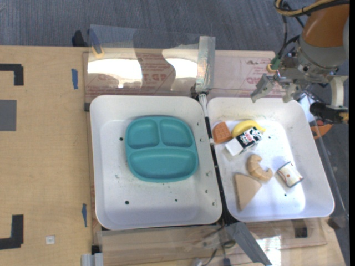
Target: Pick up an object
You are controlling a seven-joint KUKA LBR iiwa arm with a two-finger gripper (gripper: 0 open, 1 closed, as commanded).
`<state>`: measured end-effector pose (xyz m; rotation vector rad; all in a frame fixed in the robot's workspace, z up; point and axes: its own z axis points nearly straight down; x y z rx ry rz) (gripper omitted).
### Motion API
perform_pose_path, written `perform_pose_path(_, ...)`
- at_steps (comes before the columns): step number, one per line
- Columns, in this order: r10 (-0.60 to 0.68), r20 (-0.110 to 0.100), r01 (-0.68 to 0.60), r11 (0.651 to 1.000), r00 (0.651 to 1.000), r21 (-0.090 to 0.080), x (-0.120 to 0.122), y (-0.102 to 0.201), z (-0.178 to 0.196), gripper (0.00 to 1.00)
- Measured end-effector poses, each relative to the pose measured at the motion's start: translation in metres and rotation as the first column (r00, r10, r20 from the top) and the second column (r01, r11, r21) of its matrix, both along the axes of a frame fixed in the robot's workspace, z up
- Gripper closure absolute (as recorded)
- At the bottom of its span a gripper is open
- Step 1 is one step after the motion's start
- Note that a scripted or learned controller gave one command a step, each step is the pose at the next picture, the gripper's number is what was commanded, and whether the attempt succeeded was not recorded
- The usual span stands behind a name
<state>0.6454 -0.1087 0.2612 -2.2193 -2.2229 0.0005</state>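
**Objects lie in the right bin; the hand sits above its far edge**

Look to the right bin (316, 195), where your candidates lie loose on the white floor. A yellow banana (247, 127) sits near the far side, with a small black-and-white carton (249, 138) touching its near edge. Just left of them, close to the wall shared with the other bin, lies an orange waffle-like piece (221, 132). Toward the middle you see a tan croissant (259, 168), and just beyond it to the near side a beige wedge (246, 189) pointing toward the camera. To the right of the croissant, apart from it, a small white block with a brown face (289, 173) lies tilted.

None of these touches the hand (277, 86). It hangs over the far rim of the right bin, up and to the right of the banana, well apart from every object. Its fingers (260, 90) look spread apart, with nothing between them.

In the left bin (105, 159) a teal divided plate (161, 148) rests near the centre. Both bins sit side by side on the table (39, 148).
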Motion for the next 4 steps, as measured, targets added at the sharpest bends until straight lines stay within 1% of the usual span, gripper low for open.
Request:
perform_pose_path(1, 0.058, 0.007, -0.058, 0.998, 0.998, -0.001, -0.004, 0.005, -0.152, 0.00)
perform_pose_path(2, 0.107, 0.016, -0.107, 0.994, 0.994, -0.004, -0.019, 0.015, -0.168, 0.00)
perform_pose_path(3, 0.105, 0.019, -0.104, 0.995, 0.994, -0.007, -0.018, 0.013, -0.156, 1.00)
perform_pose_path(4, 0.151, 0.006, -0.151, 0.989, 0.989, 0.001, 0.012, 0.068, -0.072, 1.00)
